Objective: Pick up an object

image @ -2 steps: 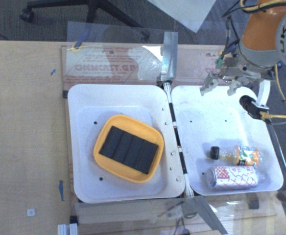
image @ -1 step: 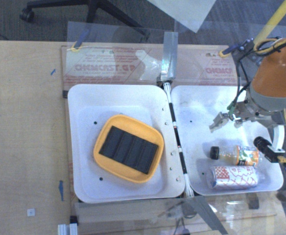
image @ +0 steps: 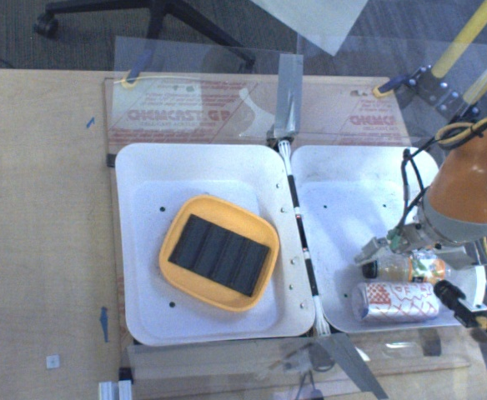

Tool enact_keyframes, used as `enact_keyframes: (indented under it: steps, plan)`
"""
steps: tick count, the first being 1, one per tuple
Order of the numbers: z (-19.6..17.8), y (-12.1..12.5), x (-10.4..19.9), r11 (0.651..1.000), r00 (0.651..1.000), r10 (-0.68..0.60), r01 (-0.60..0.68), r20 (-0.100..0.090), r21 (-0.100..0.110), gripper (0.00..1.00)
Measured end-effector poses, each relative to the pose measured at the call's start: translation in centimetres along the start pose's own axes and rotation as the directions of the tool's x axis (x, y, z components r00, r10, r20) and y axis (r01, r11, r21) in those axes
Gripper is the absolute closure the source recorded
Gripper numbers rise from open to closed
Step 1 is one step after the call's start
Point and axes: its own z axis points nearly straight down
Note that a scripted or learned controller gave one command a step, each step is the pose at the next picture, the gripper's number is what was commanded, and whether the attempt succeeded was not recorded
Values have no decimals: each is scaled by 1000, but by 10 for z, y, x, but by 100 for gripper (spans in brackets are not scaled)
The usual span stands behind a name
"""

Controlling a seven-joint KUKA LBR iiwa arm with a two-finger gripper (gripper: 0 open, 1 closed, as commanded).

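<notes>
Looked down at a slant from above the bench [image: 43, 223], fairly near, both white bins [image: 143, 173] centred.

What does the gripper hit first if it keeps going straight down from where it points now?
Probably the small clear bottle lying in the right bin: the gripper sits right over it. The red-patterned can lies just nearer the camera. Height above the bottle is unclear from this slant.

The arm [image: 470, 188] runs off the right edge — its orange band hides the right bin's [image: 343, 223] far corner. The gripper [image: 398, 244] is blurred, its fingers unreadable, and partly covers a small bottle [image: 406, 267].
</notes>
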Motion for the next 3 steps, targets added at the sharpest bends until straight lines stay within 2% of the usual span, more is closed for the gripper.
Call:
enact_keyframes:
  steps: [1,2,3]
  plan:
    - [1,-6,55,998,998,-55,55,20,-33,0]
    - [1,-7,52,997,997,-73,74,20,-32,0]
    - [-10,-4,49,997,997,-69,70,27,-42,100]
